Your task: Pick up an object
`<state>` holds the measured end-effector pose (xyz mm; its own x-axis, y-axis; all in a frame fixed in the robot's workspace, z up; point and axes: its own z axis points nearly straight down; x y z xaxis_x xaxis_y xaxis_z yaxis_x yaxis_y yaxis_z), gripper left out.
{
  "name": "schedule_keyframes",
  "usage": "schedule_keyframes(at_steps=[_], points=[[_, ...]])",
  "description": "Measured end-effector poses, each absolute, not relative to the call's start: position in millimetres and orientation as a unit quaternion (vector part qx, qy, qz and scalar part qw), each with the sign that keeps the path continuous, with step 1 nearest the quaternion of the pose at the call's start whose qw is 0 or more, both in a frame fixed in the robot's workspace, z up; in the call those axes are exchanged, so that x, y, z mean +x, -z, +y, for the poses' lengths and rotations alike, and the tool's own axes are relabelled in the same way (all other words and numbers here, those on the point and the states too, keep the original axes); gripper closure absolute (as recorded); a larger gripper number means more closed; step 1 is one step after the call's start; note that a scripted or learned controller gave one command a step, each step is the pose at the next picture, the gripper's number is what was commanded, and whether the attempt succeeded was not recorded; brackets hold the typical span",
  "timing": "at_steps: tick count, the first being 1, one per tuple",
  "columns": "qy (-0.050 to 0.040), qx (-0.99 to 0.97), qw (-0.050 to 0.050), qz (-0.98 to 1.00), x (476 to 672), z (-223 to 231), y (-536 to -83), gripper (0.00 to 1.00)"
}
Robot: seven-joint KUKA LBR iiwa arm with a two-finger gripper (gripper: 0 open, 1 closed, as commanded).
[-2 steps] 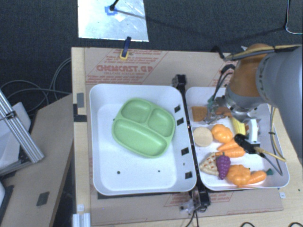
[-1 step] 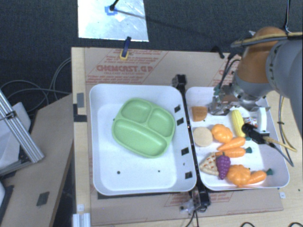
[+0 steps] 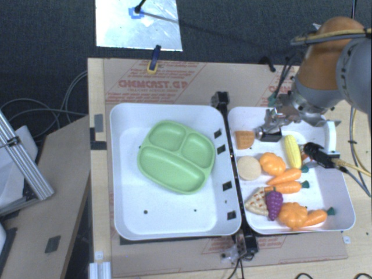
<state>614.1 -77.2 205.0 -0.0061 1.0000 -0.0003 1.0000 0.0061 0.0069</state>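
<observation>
Arm over the right bin of toy food

The hand (image 3: 272,128) hangs low at the right bin's (image 3: 343,199) far edge, just beside the bread piece (image 3: 244,139) and corn cob (image 3: 292,150); its grip cannot be told. The green divided plate (image 3: 176,156) lies in the left bin (image 3: 125,214).

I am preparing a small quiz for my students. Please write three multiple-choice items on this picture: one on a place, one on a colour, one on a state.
1. Where does the divided plate lie?
A. left bin
B. right bin
C. on the cardboard

2. What colour is the grape bunch?
A. green
B. purple
C. white

3. How does the end effector stand?
A. over the plate
B. outside both bins
C. low over the right bin's far end, near the corn cob

Key: 1 A, the plate rests in the left bin; 2 B, the grapes look purple; 3 C, it hangs beside the corn.
</observation>
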Motion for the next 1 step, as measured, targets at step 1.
schedule_keyframes(at_steps=[1], points=[[-0.0012,0.705,0.001,0.709,615.1,-76.9,-225.6,1.00]])
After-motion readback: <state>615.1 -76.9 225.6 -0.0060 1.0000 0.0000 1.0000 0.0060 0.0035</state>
